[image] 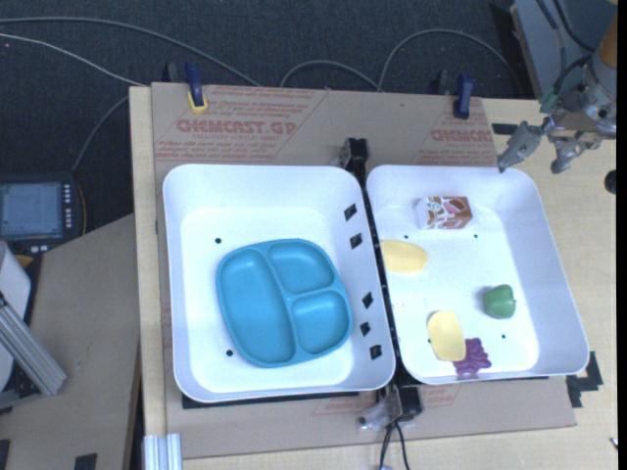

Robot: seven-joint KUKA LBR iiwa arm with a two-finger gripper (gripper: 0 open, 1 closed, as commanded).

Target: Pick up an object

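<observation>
The right bin (pixel 549 262) holds a brown-and-white packet (pixel 446 211) at the back, a pale yellow piece (pixel 403 257) by the left wall, a green pepper-like toy (pixel 499 302) on the right, and a yellow piece (pixel 446 334) beside a purple grape cluster (pixel 475 357) at the front. My gripper (pixel 542 155) hangs above the bin's back right corner, high over the bench, open with its two fingers spread and nothing between them.
The left bin (pixel 186 262) holds a blue divided plate (pixel 282 302). Black clips line the wall between the two bins (pixel 361 253). Blue clamps (pixel 196 94) hold the board at the back. A small screen (pixel 34 209) sits off the bench at left.
</observation>
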